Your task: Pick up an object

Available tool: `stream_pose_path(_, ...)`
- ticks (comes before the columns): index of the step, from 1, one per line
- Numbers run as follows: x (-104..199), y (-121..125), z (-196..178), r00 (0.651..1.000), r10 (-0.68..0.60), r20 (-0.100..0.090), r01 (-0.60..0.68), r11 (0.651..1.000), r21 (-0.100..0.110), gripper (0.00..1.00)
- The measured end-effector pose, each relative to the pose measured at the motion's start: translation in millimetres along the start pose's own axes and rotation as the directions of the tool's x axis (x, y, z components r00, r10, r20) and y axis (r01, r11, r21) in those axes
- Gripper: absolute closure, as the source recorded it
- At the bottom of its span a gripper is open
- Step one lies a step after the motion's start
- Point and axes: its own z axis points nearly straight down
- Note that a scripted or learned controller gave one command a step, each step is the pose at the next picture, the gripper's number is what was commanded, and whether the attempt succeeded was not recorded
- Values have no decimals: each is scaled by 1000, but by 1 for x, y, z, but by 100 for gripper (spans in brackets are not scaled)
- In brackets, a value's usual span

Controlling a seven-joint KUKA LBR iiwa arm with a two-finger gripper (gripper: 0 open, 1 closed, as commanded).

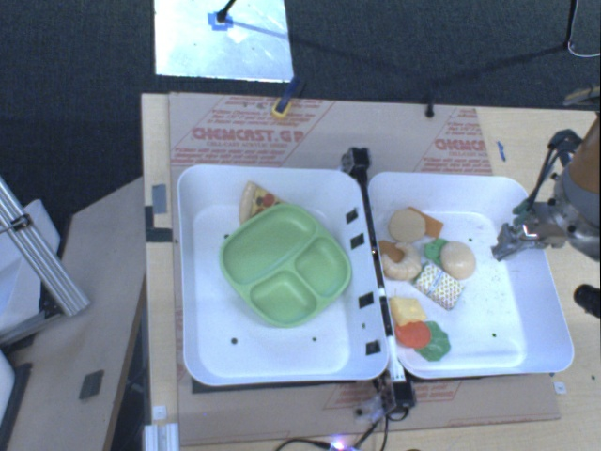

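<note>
A grey gripper (512, 241), its grip state impossible to tell, hovers at the right bin's (540, 346) three o'clock edge, with toy food (424, 275) clustered toward nine o'clock. Tight packing risks a glancing, failed grasp. The board (246, 132) beneath reads "CHEMCAST GP".

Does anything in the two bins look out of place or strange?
One thing: a pizza slice in the left bin lies partly under the rim of the green divided plate, so the plate may sit slightly tilted. Nothing looks spilled or damaged.
</note>
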Motion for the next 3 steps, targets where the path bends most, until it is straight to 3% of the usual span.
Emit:
stream_pose_path(1,56,4,-10,1000,-5,-2,5,1000,1,100)
stream_pose_path(2,104,15,6,1000,-2,-1,2,1000,3,100)
stream_pose_path(3,135,18,9,1000,-2,-1,2,1000,3,100)
